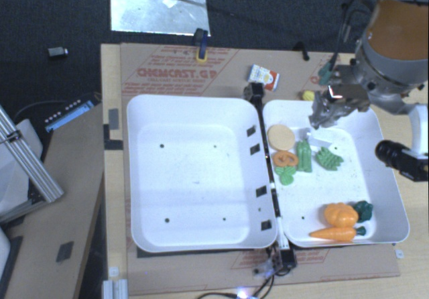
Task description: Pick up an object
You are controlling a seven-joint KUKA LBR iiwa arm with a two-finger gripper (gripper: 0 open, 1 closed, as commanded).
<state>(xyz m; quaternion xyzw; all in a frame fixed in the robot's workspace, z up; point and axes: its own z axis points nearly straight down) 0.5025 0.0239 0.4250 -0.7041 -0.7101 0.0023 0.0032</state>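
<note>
My gripper (324,121) hangs over the back part of the right bin (382,177), just above and right of a tan round disc (281,137). Below the disc lie an orange pretzel-shaped piece (286,158), a green bottle-shaped piece (304,156) and a small green round piece (286,177). A green leafy piece (328,157) lies to their right. At the bin's front right sit an orange pepper (340,214), a carrot (333,233) and a dark green piece (364,210). Nothing shows between the fingers.
The left bin (194,170) stands beside the right one. Behind the bins on the cardboard lie a small white and orange carton (263,76), a yellow and blue clamp (200,45) and a small yellow thing (308,96).
</note>
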